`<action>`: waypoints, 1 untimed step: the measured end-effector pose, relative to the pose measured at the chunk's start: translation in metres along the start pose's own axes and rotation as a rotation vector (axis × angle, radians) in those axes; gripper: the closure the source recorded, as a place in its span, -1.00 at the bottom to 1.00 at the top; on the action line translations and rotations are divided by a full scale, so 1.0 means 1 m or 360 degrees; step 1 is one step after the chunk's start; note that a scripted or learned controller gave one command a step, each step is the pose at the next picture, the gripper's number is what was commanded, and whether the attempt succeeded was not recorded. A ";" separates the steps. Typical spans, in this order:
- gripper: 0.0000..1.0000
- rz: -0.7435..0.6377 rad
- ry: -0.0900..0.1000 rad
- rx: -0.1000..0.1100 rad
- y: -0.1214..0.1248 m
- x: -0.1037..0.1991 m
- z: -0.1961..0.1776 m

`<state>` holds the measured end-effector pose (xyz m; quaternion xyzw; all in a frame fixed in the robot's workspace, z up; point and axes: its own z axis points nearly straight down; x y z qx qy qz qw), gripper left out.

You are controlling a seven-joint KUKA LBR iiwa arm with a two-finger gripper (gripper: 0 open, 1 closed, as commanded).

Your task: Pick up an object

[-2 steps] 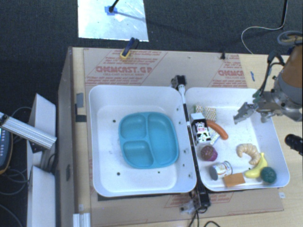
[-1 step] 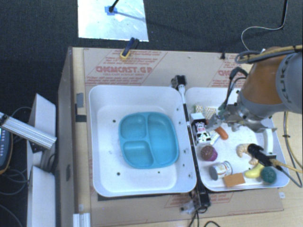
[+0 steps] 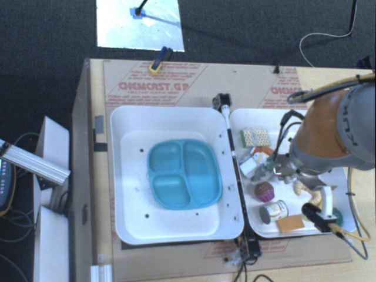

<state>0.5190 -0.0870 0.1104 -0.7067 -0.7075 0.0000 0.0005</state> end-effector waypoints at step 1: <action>-1.00 0.0000 -0.0001 -0.0001 -0.032 0.002 0.027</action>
